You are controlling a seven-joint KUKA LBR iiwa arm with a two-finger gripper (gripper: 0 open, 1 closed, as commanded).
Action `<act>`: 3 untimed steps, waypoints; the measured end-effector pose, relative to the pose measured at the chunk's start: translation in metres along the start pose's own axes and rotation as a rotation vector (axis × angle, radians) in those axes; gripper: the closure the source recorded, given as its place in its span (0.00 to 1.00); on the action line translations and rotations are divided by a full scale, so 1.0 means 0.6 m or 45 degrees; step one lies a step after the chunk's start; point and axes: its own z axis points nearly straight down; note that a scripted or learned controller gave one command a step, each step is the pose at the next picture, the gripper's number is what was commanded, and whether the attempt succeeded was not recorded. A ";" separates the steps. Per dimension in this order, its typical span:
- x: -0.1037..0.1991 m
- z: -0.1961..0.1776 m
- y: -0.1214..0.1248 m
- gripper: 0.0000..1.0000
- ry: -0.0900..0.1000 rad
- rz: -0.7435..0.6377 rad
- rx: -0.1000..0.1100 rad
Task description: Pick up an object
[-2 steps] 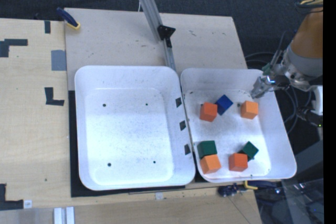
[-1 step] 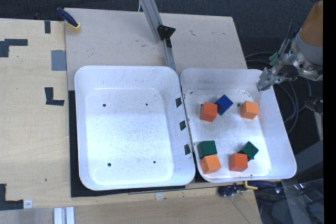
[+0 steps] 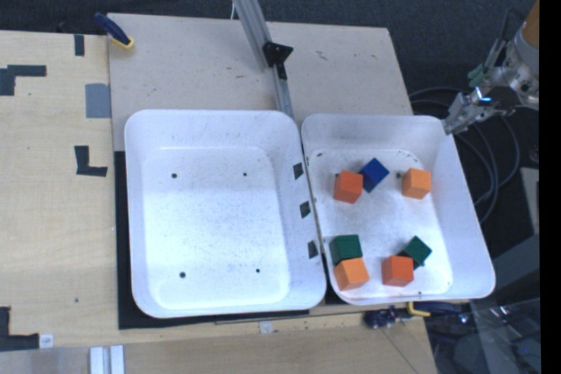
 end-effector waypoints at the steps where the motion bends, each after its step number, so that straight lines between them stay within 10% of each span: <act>1: 0.075 0.007 0.011 1.00 0.003 -0.004 0.006; 3: 0.246 0.070 0.023 1.00 0.004 -0.006 0.010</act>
